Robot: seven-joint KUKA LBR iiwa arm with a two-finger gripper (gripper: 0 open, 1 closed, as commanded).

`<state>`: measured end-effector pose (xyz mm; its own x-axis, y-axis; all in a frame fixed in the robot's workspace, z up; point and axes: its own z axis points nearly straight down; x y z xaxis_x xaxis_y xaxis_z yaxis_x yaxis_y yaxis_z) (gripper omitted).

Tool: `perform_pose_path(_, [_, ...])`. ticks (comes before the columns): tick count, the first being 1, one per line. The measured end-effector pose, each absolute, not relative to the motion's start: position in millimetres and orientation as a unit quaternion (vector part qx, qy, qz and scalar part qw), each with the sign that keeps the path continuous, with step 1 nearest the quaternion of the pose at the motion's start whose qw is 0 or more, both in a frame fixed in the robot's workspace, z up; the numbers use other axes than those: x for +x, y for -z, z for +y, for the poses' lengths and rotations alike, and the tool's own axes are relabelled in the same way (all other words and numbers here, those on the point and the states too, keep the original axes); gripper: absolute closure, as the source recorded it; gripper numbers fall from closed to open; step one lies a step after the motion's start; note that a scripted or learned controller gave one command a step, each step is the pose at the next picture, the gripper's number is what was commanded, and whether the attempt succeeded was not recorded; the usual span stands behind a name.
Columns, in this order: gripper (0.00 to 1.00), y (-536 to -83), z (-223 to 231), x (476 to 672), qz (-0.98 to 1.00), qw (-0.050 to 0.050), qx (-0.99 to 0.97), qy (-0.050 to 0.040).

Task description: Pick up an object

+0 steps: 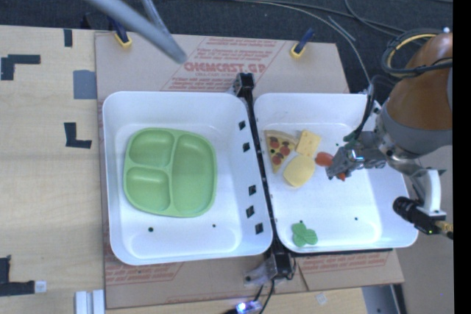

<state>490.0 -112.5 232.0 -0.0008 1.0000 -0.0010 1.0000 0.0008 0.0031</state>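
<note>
The end effector (340, 167) hangs low in the right bin (368, 220) just beside a red piece (324, 158), likely its target; whether it is apart or together, I cannot tell.

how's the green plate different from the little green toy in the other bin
The plate is pale green, while the toy is a deeper green. The plate is far larger, taking up much of the left bin; the toy is a small lump near the front of the right bin. The plate is flat with three compartments; the toy is knobbly. Both are green and lie apart from the pincer.
</note>
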Motion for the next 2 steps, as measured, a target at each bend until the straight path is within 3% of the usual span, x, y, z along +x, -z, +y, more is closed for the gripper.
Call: perform_pose_path(2, [1.0, -233, -17, 524.5, 0.709, -0.001, 0.705, 0.0003])
